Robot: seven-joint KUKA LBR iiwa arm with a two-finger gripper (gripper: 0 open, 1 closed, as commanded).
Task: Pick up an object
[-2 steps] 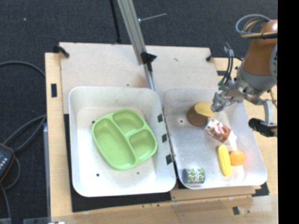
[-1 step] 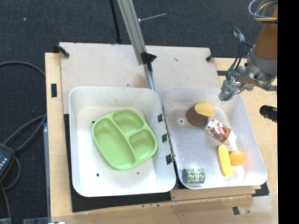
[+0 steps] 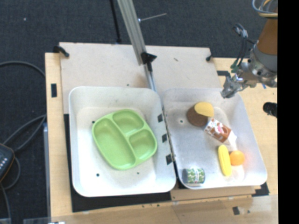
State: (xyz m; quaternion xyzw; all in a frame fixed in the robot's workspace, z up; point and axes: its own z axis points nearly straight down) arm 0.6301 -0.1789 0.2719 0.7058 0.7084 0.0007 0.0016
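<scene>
Dark carpet floor (image 3: 196, 13), wooden bench (image 3: 98, 59), black cables (image 3: 18, 125)

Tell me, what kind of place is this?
Probably a robot lab: a robot arm reaches over two white bins, one holding toy food like a banana, with cables on the floor.

My gripper (image 3: 230, 90) looks like dull grey metal. The green divided plate (image 3: 124, 138) is smooth, slightly glossy plastic; both white bins (image 3: 81, 171) look matt plastic on a pale, matt wooden bench (image 3: 93, 59).
</scene>
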